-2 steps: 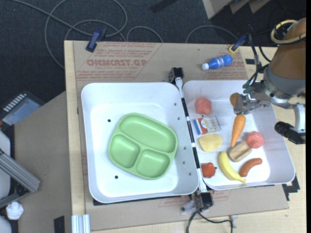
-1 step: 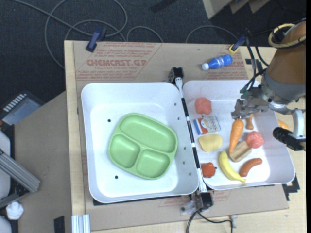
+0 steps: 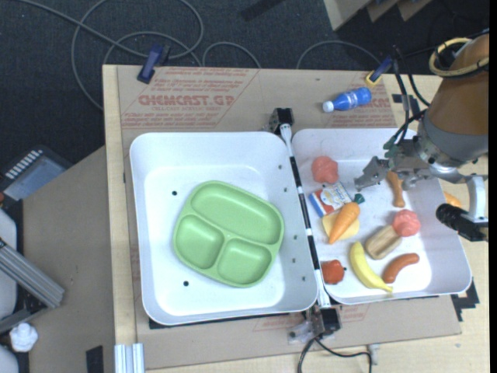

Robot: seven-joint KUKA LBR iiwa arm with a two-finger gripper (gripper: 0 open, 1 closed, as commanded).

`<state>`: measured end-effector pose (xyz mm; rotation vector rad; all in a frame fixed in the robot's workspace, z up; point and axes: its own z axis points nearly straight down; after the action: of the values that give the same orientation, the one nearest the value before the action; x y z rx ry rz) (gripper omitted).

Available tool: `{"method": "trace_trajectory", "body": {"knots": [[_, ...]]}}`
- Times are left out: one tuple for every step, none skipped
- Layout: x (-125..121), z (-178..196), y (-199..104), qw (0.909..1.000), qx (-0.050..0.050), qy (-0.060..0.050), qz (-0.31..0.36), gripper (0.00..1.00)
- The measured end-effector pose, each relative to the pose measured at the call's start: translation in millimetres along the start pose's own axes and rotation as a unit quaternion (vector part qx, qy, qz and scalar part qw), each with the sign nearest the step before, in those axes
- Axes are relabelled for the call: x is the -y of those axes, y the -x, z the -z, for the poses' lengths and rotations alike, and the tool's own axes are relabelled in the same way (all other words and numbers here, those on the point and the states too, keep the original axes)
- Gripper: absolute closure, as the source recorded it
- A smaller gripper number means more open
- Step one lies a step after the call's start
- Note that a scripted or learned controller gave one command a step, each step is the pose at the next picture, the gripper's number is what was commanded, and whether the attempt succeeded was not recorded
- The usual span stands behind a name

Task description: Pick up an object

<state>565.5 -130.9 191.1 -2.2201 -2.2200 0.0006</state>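
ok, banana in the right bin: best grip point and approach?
Grip the banana mid-body, fingers closing across its narrow width, coming straight down. It lies flat, curving along the bin's front. The sausage and bread roll crowd its upper right side, so I'd stay toward the middle or left.

You are looking down on a brown bench (image 3: 194, 99). Two white bins sit on it, touching: the left bin (image 3: 155, 169) and the right bin (image 3: 450, 274). Behind the right bin, a blue bottle (image 3: 348, 100) lies on its side.
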Motion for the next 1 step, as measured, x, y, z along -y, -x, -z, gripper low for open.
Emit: {"method": "trace_trajectory", "body": {"knots": [[23.9,-105.9,-8.8,1.0000,0.001,0.001,0.000,0.00]]}}
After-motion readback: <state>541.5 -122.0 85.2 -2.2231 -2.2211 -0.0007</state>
